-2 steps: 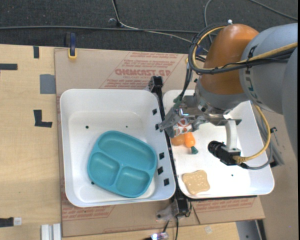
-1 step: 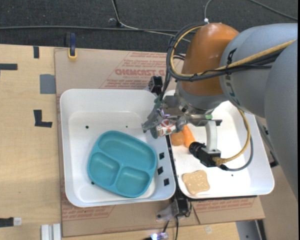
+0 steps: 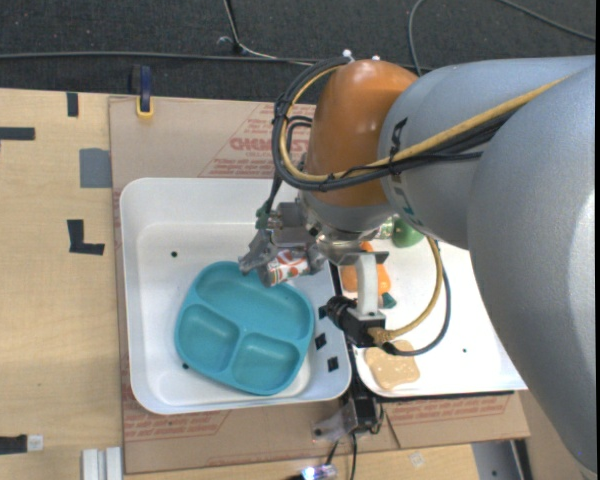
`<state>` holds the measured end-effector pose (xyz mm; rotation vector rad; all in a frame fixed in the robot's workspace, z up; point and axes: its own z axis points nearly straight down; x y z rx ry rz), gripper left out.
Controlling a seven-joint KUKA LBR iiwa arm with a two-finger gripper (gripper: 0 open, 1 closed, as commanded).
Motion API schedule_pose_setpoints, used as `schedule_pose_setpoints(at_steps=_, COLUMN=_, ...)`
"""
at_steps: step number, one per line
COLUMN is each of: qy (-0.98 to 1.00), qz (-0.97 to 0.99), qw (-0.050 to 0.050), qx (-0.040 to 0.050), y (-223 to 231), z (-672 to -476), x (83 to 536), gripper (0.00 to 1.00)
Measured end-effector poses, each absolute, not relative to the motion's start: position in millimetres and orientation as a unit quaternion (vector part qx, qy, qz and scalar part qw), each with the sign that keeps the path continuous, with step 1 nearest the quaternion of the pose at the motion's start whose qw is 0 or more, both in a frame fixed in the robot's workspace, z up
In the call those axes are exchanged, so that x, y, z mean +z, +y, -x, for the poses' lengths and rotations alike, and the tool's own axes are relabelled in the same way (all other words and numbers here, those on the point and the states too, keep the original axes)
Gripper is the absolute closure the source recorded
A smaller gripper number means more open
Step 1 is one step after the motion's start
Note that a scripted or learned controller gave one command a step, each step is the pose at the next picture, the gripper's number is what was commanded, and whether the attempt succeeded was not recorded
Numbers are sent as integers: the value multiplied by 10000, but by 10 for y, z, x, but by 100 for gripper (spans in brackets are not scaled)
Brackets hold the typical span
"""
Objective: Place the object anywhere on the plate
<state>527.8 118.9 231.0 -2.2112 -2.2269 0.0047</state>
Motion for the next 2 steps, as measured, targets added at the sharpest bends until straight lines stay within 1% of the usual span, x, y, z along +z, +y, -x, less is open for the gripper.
schedule_pose_setpoints(at_steps=1, qy=-7099, qz=7043, qw=12, qx=8, y=1785, z=-5236, x=2263, gripper=100)
schedule_pose_setpoints(at_steps=2, qy=-7082, qz=7060, qw=6, qx=14, y=1750, z=-5241, x=2266, gripper=0)
